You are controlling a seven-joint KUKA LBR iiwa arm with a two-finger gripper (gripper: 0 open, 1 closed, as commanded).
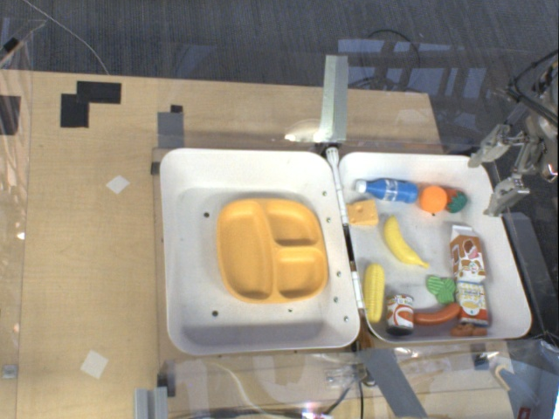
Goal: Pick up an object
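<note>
Nearest the camera in the right white bin (515,321): a red sausage (434,314) along the front wall, a small red-and-white can (400,312) at its left end, a brown-and-white carton (468,278) lying flat at its right end. Just behind: a yellow corn cob (374,291), a green leafy piece (441,286), then a yellow banana (403,242) mid-bin. Further back: a tan cheese-like block (363,213) by the left wall, a blue plastic bottle (389,190) on its side, an orange fruit with a green top (437,199) touching the bottle's end. Left white bin (188,234) holds a yellow sectioned plastic tray (271,249), centred. Metal two-finger gripper (511,166) hangs over the right bin's far right corner, fingers spread, nothing between them, well apart from all the items.
</note>
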